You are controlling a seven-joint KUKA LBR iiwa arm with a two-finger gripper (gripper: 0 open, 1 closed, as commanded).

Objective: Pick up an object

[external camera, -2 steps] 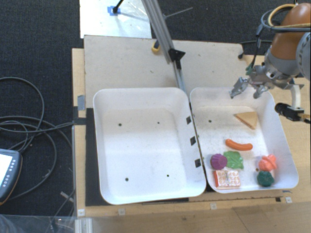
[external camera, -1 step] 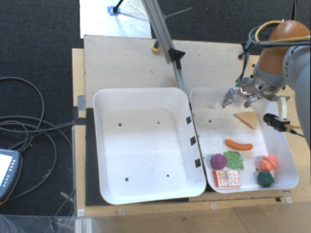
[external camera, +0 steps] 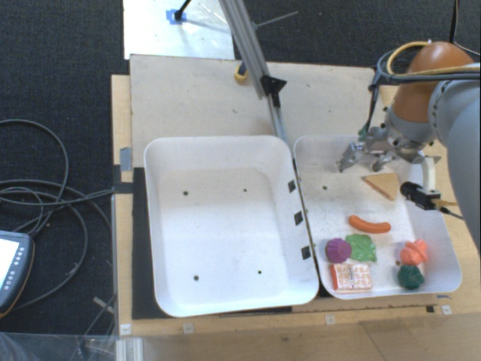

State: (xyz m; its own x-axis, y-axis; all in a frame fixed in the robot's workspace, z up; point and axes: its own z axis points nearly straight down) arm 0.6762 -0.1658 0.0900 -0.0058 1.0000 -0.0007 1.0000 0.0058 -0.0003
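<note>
**Jaws over the right bin, state unclear**

The jaws (external camera: 353,159) are small and blurred; I cannot tell if they are wide or narrow. The arm (external camera: 443,104), cut off at right, bends down. An orange wedge (external camera: 382,185) lies just beside them.

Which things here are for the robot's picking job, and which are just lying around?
For the job:
end effector
right bin
tan wedge
orange sausage
purple piece
green leaf
red-and-white box
orange toy
dark green ball

Just lying about:
left bin
black cables
tablet
metal pole
</note>
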